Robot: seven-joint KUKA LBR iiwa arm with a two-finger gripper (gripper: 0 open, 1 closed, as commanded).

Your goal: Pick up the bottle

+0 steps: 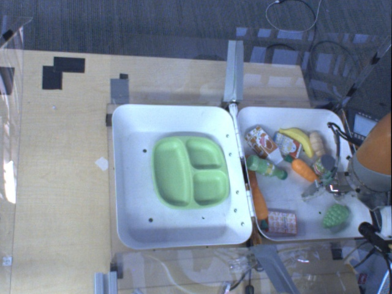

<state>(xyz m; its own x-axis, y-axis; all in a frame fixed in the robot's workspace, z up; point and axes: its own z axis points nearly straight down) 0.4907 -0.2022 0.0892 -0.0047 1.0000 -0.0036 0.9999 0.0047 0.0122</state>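
Note:
The bottle is green with a dark cap and lies on its side near the left wall of the right bin. My gripper hangs low over the right part of that bin, well to the right of the bottle and apart from it. It sits just below a small carrot. Nothing shows between it and the bottle except bare bin floor. The arm's orange band rises at the right edge.
The right bin also holds a red snack packet, a banana, a carton, a long carrot, a pink-labelled can and a green bumpy fruit. A green divided tray lies in the left bin.

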